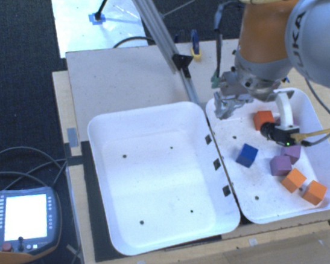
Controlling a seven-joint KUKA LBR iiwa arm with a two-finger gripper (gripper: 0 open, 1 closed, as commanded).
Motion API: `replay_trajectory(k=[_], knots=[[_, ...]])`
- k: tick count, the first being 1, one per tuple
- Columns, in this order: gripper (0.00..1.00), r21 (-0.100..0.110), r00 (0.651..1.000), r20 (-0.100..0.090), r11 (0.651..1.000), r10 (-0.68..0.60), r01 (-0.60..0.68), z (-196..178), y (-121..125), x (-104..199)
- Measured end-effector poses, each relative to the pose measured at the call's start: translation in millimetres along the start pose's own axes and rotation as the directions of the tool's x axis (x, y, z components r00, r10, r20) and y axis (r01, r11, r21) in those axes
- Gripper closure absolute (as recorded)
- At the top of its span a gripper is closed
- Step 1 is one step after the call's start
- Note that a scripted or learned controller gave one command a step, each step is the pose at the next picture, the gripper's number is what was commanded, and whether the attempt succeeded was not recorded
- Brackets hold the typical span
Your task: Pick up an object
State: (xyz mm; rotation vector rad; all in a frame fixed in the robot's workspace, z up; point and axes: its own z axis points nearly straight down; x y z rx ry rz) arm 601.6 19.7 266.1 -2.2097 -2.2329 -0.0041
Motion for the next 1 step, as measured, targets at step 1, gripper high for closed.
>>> replay_trajectory(k=[1], knots=[[1.0, 0.003, 1.0, 0.0, 1.0, 0.001, -0.001, 24.3, -2.2, 52.0]])
